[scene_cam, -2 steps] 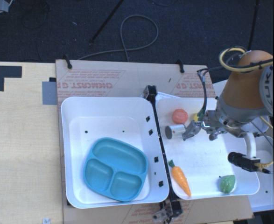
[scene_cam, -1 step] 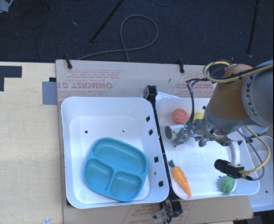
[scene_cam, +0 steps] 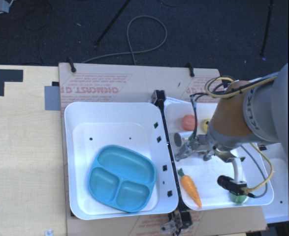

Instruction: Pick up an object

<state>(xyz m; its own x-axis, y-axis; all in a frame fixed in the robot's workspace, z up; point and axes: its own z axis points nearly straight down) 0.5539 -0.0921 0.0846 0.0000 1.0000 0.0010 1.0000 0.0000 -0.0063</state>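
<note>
Carrot lies at the front of the right bin, arm low beside it

Carrot (scene_cam: 190,190), orange and tapered with a small green top, lies in the right bin (scene_cam: 267,196) near its front left corner, close to the black divider (scene_cam: 166,151) that runs between the two bins. Behind it the jaws (scene_cam: 182,149) sit low over the bin floor, just beside the divider; whether they are apart or closed cannot be told, and nothing shows between them. A round pinkish-red fruit (scene_cam: 188,122) rests toward the back of the same bin, with a small yellow thing (scene_cam: 205,125) next to it, partly hidden by the arm (scene_cam: 242,114). A green item (scene_cam: 239,198) sits at the front right, under a black fitting and a loop of yellow cable. The left bin (scene_cam: 80,117), smooth white plastic, holds a glossy blue tray (scene_cam: 122,177) with three compartments and rounded corners. Both bins rest on a sheet of printed cardboard (scene_cam: 110,82) on the pale wooden desk (scene_cam: 21,151).
</note>
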